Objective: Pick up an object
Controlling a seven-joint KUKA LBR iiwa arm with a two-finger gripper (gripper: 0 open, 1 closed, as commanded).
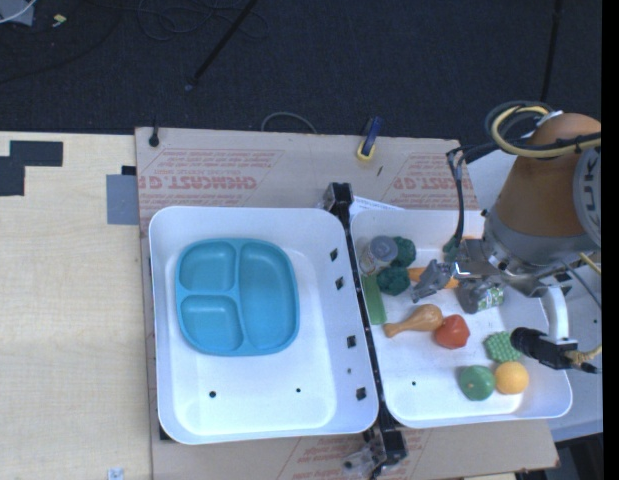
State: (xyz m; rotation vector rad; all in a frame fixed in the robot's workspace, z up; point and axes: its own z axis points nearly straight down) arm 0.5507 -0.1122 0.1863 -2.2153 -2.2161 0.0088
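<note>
The right bin [429, 408] holds several toy foods. A tan drumstick [414, 321] lies near its middle, with a red tomato [451, 332] just to its right. Two dark green pieces [394, 280] and a grey can [381, 250] sit at the bin's far left. A green ball [476, 382] and an orange ball [511, 377] rest near the front. A bumpy green piece [500, 345] lies behind them. My gripper [477, 293] hangs low over the bin's right half, just above and right of the tomato. A small grey object [429, 281] lies to its left.
The left bin [189, 408] carries a blue divided plate [237, 296]. A black divider [357, 308] runs between the bins. A flat green strip [372, 298] lies along the right bin's left wall. Cardboard lies under both bins.
</note>
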